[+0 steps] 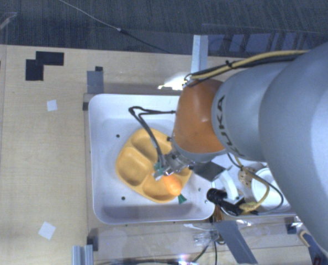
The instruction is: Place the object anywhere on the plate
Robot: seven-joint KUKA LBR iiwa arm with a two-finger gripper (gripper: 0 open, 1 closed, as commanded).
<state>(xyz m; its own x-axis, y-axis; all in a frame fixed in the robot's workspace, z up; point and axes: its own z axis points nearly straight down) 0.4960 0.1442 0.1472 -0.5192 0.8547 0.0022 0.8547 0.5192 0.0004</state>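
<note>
The arm point(274, 109) comes in from the right and bends down over the left bin point(106, 148), its orange band point(200, 117) hanging above the bin's right half. In that bin lies a yellow plate point(133, 164) with several compartments, set at a slant near the middle. The gripper point(167, 171) is low over the plate's lower right part, at the ridge between compartments; whether it is open or closed cannot be told, since the wrist above hides most of it. An orange, rounded object point(172, 185) sits in the plate's lower right compartment, just below and slightly right of the gripper, very near it; whether the two touch cannot be told, and nothing shows the object clasped. A small green piece point(181, 199) lies at the plate's lower right edge, just beside the orange object, and a similar green speck point(159, 175) shows right at the gripper's tip. A black cable point(142, 120) loops from the wrist across the upper part of the plate. The bin rests on a pale wooden bench point(37, 164). To the right, under the arm, a part of the second bin point(266, 189) shows, with cables point(252, 195) and a black fitting point(222, 197) in front of it.
</note>
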